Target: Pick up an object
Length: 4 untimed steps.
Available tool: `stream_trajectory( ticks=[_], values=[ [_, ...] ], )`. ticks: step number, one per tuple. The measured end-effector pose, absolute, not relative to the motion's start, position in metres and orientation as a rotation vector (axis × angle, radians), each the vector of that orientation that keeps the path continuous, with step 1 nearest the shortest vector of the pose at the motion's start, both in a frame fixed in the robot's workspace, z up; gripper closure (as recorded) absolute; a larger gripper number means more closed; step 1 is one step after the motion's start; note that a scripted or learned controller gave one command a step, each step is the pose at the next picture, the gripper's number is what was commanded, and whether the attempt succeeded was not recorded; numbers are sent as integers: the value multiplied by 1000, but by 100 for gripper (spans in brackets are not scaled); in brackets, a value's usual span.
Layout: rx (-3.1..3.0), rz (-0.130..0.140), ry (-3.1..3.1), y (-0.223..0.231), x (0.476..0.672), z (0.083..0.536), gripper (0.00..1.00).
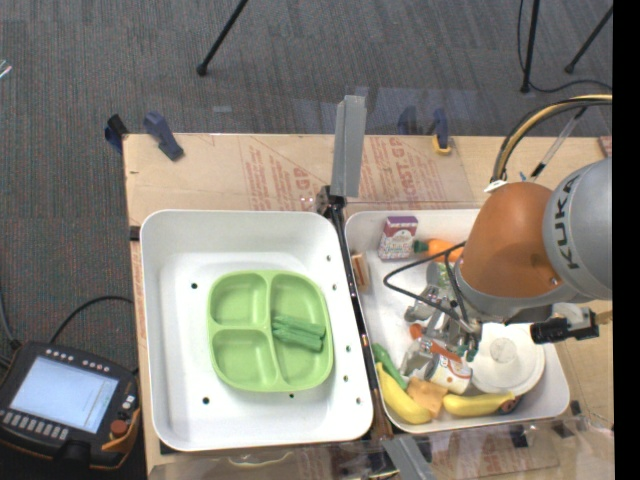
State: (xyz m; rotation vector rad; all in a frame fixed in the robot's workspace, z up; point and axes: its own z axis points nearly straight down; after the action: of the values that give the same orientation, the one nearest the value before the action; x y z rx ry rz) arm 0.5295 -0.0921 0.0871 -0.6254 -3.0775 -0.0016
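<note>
While the arm (530,248) reaches in over the right bin (556,408), its gripper (440,340) hangs low among the clutter there, apparently positioned for a grasp; whether it is released or clenched cannot be told, and nothing is visibly held. Candidate objects lie around the gripper: two bananas (405,398), one just below it and one to its lower right; one white round dish (508,361) at its right; one small carton (398,236) above it, near the bin's far wall. Left of the gripper, the left bin (170,258) holds one green divided plate (268,330) bearing one green item (298,330), likely parked away from the picking area.
</note>
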Motion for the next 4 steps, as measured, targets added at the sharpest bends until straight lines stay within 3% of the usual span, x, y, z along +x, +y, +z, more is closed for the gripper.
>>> stream_trajectory(
  ticks=[1, 2, 3, 4],
  values=[
    [-622, -3, -3078, -91, 530, 96, 100],
    [-639, -3, -3089, -78, 568, 241, 100],
    [-716, 2, -3043, -79, 609, 93, 100],
    [-717, -1, -3058, -79, 614, 101, 0]
  ],
)
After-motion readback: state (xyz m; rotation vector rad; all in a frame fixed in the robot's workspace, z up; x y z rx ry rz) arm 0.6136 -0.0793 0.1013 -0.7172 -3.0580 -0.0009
